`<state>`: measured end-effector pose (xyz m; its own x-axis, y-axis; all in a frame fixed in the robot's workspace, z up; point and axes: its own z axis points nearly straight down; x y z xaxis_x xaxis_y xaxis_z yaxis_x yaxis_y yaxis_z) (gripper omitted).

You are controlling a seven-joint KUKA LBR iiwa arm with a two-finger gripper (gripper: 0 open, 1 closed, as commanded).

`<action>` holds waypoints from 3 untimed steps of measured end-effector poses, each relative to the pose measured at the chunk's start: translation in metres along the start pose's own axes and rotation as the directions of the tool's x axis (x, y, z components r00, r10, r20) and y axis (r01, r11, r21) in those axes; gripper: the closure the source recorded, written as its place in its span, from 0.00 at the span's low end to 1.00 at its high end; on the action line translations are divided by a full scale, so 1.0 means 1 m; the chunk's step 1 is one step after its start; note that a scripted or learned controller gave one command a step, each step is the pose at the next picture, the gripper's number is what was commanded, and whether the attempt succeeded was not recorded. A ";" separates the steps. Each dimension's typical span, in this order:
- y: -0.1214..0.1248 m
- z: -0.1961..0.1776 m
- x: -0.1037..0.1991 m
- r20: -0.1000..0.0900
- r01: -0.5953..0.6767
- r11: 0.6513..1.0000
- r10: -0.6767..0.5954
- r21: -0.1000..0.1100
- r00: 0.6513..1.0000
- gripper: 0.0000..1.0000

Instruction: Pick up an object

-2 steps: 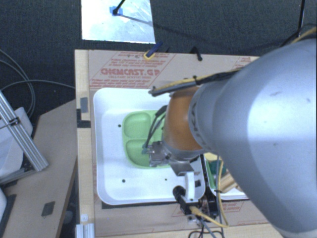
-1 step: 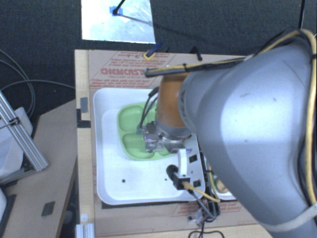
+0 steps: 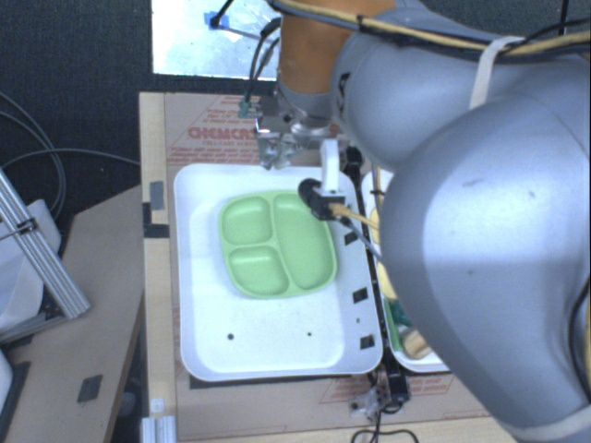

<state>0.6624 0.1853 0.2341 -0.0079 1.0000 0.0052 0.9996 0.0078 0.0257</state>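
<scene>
A light green divided plate [image 3: 275, 245] with three compartments lies flat in the left white bin [image 3: 208, 340], a little toward its far half. My gripper [image 3: 274, 155] hangs over the far rim of that bin, just beyond the plate's far edge, below the orange band [image 3: 319, 35] of the wrist. Nothing shows between its tips. A white and black fitting [image 3: 325, 187] with a yellowish cable juts out beside the plate's far right corner.
The grey arm [image 3: 480, 201] covers most of the right bin [image 3: 420, 363]; a sliver of it shows small green and tan items [image 3: 406, 330]. A cardboard sheet [image 3: 208, 127] lies under the bins. Metal rails [image 3: 42, 266] stand at the left.
</scene>
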 end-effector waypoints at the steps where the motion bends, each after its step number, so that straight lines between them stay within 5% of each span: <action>1: -0.023 -0.022 -0.006 0.004 -0.005 1.000 0.004 0.022 1.000 1.00; 2: -0.049 -0.048 0.054 0.002 0.002 1.000 -0.002 0.022 1.000 1.00; 3: -0.103 -0.041 0.050 0.005 -0.002 1.000 0.002 0.028 1.000 1.00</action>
<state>0.5581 0.2344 0.2731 -0.0060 1.0000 0.0004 1.0000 0.0060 -0.0025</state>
